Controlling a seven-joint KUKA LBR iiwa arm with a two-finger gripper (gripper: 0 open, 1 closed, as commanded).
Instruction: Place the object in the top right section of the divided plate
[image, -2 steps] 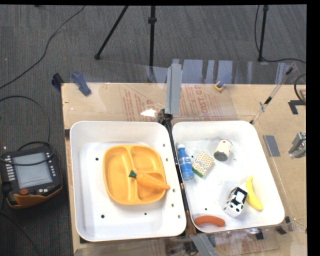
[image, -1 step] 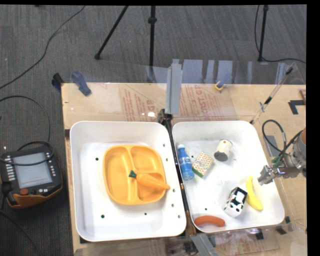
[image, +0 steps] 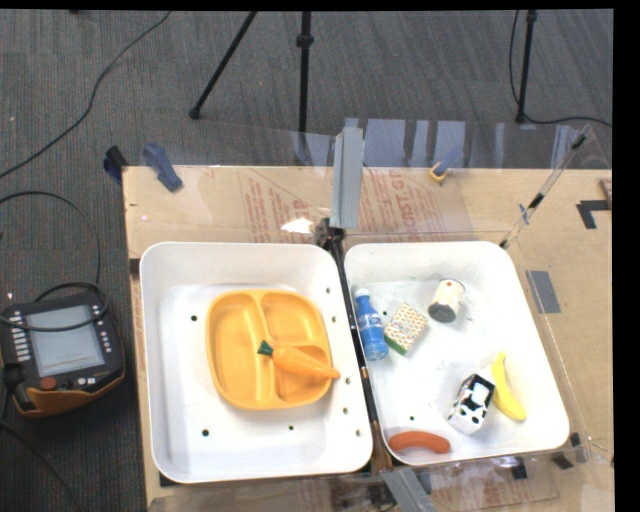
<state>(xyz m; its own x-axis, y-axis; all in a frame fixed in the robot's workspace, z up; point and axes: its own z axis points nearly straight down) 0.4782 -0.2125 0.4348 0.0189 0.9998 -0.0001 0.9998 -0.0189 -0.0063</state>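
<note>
Resting on cardboard bench (image: 250, 200), two white bins (image: 170, 300).

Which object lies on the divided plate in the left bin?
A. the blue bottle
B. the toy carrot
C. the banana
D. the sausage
B: the toy carrot lies across the orange divided plate in the left bin; the others are in the right bin.

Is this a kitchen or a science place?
Probably a robot lab, not a kitchen. Toy food like the carrot lies in white bins on a cardboard-topped bench, a control pad sits beside it, and tripods stand behind.
</note>
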